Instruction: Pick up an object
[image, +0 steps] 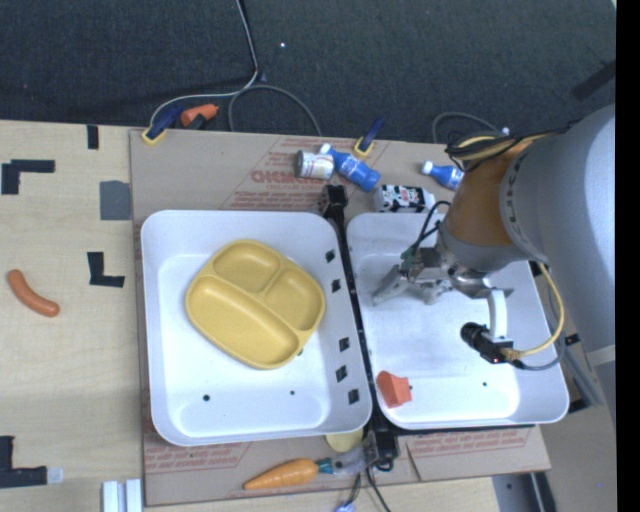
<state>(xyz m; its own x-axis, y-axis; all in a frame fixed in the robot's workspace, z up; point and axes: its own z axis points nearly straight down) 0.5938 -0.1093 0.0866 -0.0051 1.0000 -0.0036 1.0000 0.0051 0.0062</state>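
- Hovering over the upper middle of the right bin (530, 400), the gripper (425, 283) hangs below the grey arm (560, 200) and its orange band (480, 205); whether it is open or closed cannot be told from this slanted view, and nothing is seen held in it.
- Lying in the near left corner of the same bin, an orange block (393, 389) is the one loose object there, well apart from the gripper and close to the divider between the bins.
- Sitting in the left bin (160, 330), a yellow divided plate (256, 302) lies flat, a little toward the far side.
- Scattered on the bench outside the bins are a carrot (280, 474) at the near edge, a sausage (32, 292) far to the left, and small bottles (340, 165) beyond the far rims.
- Judging by this, the step in hand looks like the approach, with no grasp yet made.
- The next move would call for travelling toward the near left corner, centring over the block, then descending without striking the bin wall beside it.
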